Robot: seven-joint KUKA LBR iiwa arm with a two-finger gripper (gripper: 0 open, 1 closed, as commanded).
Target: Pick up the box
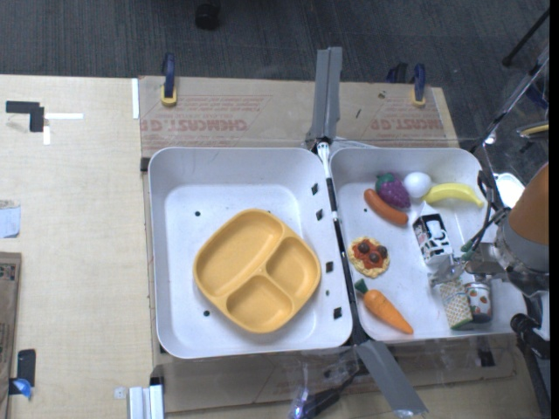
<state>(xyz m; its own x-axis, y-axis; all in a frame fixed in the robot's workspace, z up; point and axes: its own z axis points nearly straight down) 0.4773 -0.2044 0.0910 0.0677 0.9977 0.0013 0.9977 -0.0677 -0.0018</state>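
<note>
I reach in from the right edge, my grey arm with its orange band (534,209) hanging low over the right bin (349,234), wrist angled down toward that bin's near right corner. My gripper (460,273) sits just above the box (456,305), a small patterned carton lying near the bin's front right corner, and I cannot tell from this slant whether my fingers are spread or closed, nor whether anything sits between them. A small can (479,302) stands touching the box on its right. A dark can with white lettering (431,237) lies just behind my gripper, toward the bin's middle. Further back sit a banana (455,195), a white ball (417,183), a bunch of grapes (391,190) and a hot dog (385,207), crowded together. A little pizza (369,257) and a carrot (386,311) lie along the bin's left side. In the left bin (166,260) a yellow divided plate (257,271) rests flat, well apart from me. Both bins stand on the table (70,234)
</note>
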